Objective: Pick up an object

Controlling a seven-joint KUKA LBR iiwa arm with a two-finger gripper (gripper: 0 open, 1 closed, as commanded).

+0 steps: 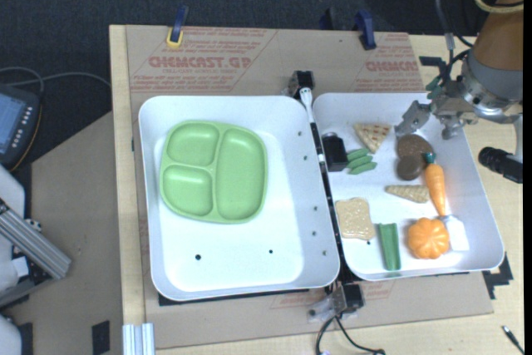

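The right bin [490, 216] holds several toy foods. A brown lump [413, 155] lies near the back with an orange carrot [435, 187] beside it. A tan wedge [371, 135] and green beans [360, 162] lie to the left. Toward the front are a cracker wedge [407, 193], a toast slice [356, 218], a green stick [389, 245] and an orange pumpkin [428, 237]. My gripper [432, 122] hangs over the bin's back right, just above and behind the brown lump. It is open with nothing between its fingers.
The left bin [166, 253] bears a green divided plate [214, 170]. A black clip [334, 150] sits on the ridge between the bins. A small white block [458, 234] lies next to the pumpkin. Cardboard [208, 54] runs behind both bins.
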